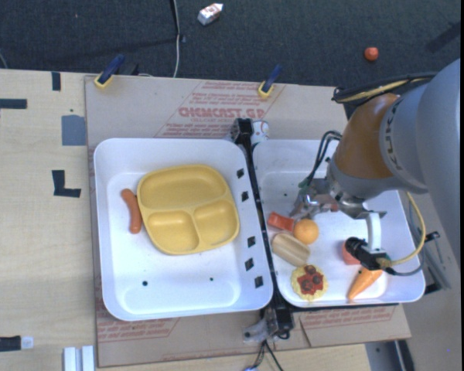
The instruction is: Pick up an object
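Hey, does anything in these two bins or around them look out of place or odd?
Mostly tidy. The yellow divided plate sits skewed in the left bin, with a sausage loose beside it. Off the bench, a small white wrapped item and an orange ball lie on the dark floor.

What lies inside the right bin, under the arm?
Right bin: orange ball, bread roll, small pizza, carrot. The arm covers whatever lies beneath it.

— Any writing you can read?
— Red print on the cardboard sheet under the bins, behind them; it looks like "CHEMCAST GP". The smaller lines are too blurred.
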Controlling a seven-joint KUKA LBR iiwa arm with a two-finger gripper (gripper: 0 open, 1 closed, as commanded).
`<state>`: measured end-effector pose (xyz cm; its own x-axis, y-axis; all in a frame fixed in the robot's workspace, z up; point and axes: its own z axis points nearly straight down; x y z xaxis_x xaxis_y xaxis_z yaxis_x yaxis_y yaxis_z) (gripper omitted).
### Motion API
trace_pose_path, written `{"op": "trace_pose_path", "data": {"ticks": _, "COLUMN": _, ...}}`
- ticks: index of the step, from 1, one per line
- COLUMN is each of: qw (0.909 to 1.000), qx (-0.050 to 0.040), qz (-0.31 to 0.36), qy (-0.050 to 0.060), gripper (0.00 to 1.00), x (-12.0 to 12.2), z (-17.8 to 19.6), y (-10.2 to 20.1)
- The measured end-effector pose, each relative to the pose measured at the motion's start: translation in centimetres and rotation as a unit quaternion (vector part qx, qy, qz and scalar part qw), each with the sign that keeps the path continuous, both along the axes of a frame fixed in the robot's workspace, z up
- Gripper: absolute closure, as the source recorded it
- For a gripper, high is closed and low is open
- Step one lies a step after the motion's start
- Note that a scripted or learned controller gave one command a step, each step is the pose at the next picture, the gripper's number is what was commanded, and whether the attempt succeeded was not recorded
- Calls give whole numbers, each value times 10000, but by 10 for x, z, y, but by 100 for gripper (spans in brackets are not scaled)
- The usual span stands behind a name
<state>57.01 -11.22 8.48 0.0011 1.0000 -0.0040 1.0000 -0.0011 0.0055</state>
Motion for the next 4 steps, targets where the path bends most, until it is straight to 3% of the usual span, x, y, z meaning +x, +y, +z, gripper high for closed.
{"op": "trace_pose_path", "data": {"ticks": 1, "qw": 10000, "qx": 21, "qz": 2, "qy": 49, "gripper": 0, "x": -38, "z": 23, "y": -11}}
{"op": "trace_pose_path", "data": {"ticks": 2, "qw": 10000, "qx": 28, "qz": -5, "qy": 64, "gripper": 0, "x": -90, "z": 23, "y": -23}}
{"op": "trace_pose_path", "data": {"ticks": 3, "qw": 10000, "qx": 37, "qz": 11, "qy": 28, "gripper": 0, "x": -38, "z": 1, "y": -93}}
{"op": "trace_pose_path", "data": {"ticks": 4, "qw": 10000, "qx": 21, "qz": -1, "qy": 42, "gripper": 0, "x": -89, "z": 12, "y": -112}}
